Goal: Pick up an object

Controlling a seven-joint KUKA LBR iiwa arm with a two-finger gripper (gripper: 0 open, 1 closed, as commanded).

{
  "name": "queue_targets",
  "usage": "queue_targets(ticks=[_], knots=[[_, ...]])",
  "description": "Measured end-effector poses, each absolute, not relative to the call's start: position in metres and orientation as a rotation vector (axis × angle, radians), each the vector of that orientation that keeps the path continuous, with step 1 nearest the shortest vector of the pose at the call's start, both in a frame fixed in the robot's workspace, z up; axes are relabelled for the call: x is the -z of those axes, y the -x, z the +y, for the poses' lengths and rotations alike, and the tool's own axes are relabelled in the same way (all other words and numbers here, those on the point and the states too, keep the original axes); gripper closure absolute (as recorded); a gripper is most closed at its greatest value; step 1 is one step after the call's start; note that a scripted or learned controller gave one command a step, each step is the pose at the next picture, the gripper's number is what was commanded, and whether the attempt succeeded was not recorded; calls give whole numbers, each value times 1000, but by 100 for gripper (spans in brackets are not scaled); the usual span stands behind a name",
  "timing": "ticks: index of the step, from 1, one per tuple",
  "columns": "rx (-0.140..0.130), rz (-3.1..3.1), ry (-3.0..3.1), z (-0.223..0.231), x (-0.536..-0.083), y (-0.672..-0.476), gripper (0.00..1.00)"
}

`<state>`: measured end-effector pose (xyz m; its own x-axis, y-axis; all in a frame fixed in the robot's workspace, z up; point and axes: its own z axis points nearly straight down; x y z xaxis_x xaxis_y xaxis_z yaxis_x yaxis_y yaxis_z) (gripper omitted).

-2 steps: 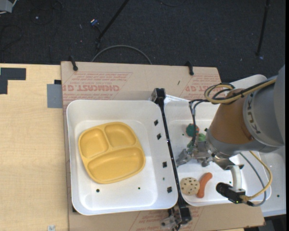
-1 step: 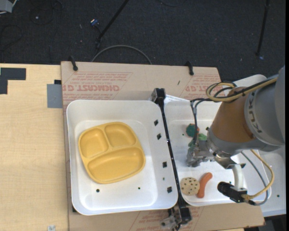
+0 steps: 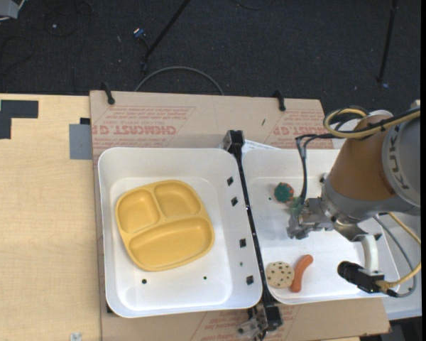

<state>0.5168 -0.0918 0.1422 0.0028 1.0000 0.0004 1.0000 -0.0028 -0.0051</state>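
In the right bin my gripper is lowered close to the floor, in the bin's middle. A small green and red ball-like toy lies just up and left of it, apart from the gripper. A round speckled cookie and an orange sausage lie side by side near the bin's front edge, below the gripper. The arm's brown wrist covers the right part of this bin.
The left bin holds a yellow plate with three compartments. A black divider runs between the two bins. Cardboard lies under both bins, and a wooden bench top stretches to the left.
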Motion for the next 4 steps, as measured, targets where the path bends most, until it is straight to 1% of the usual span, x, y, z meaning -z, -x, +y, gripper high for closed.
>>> queue_targets(ticks=[2,4], knots=[[-4,-2221,2218,-88,-230,-519,100],[-10,-2221,2209,16,-207,-517,100]])
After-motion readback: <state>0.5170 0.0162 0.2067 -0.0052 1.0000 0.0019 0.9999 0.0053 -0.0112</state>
